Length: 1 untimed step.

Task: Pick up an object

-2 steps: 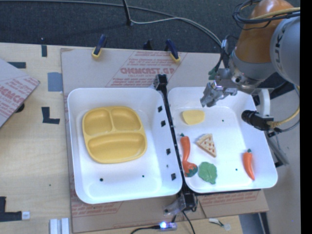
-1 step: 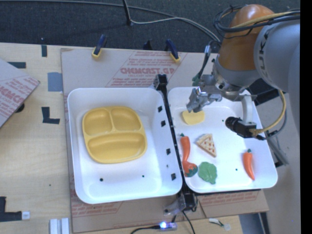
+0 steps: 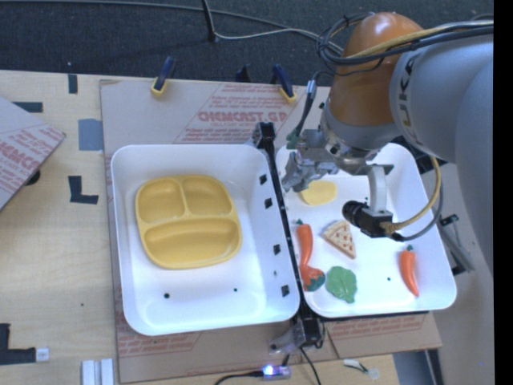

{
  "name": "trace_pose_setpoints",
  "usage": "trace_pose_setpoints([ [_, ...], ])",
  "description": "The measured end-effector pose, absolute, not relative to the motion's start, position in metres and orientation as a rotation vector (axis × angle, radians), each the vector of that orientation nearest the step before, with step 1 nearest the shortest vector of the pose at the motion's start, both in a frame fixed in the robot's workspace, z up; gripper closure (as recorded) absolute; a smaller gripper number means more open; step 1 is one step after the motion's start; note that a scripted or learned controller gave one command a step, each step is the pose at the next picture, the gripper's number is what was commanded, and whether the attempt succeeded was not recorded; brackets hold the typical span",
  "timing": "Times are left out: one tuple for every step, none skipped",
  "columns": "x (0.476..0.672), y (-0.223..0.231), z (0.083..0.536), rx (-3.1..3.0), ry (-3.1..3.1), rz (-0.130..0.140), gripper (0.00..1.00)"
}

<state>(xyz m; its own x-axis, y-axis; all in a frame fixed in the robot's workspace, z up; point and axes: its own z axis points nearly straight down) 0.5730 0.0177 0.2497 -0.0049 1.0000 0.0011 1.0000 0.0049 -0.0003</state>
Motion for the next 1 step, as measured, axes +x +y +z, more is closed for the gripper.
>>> trace_pose_setpoints([
  [0.5660,0.0621,0.2348,-2.216,-2.225,0.001,1.00],
])
